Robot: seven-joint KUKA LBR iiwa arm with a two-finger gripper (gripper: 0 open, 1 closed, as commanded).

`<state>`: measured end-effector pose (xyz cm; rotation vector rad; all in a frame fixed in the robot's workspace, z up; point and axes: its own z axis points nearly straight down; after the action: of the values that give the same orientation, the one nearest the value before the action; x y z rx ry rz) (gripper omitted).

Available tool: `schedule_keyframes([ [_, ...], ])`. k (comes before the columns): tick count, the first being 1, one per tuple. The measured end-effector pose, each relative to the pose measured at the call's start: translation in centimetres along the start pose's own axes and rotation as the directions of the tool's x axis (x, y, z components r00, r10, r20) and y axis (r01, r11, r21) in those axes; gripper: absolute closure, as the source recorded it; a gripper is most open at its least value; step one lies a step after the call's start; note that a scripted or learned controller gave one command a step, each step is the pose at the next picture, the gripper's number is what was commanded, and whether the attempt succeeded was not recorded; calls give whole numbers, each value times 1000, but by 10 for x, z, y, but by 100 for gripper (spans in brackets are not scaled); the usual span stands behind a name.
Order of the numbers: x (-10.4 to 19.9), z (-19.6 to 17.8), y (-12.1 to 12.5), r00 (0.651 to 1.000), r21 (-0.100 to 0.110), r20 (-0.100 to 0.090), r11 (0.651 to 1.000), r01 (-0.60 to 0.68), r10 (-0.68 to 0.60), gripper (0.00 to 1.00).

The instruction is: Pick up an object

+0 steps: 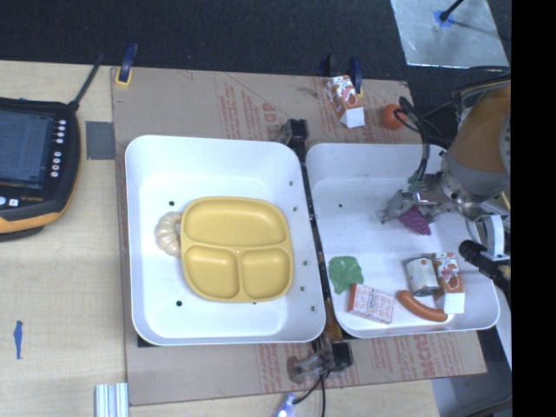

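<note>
Pale wood-grain table carries a brown cardboard sheet with faint red print we cannot read, and on it we see two shallow white plastic bins side by side. We find the left bin holding a smooth yellow plastic tray with three compartments, and a cream ridged shell-like piece touching the tray's left edge. Over the right bin the grey arm with its orange band brings the tool down at a purple crumpled object; we cannot tell whether its fingers are apart or together. Near that bin's front we see a green leaf-shaped piece, a red printed packet, an orange-red sausage shape, a silver can and a small red-and-white carton; their lettering is too small to read. Off to the left an orange-edged handheld screen lies on the table.
</note>
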<state>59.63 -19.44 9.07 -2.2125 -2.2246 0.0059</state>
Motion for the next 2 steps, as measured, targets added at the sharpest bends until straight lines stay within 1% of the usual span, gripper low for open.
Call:
schedule_keyframes([
  [1,-18,-119,24,1000,-6,1,1000,-1,1,0],
  [2,-17,-17,7,1000,0,0,1000,0,0,0],
])
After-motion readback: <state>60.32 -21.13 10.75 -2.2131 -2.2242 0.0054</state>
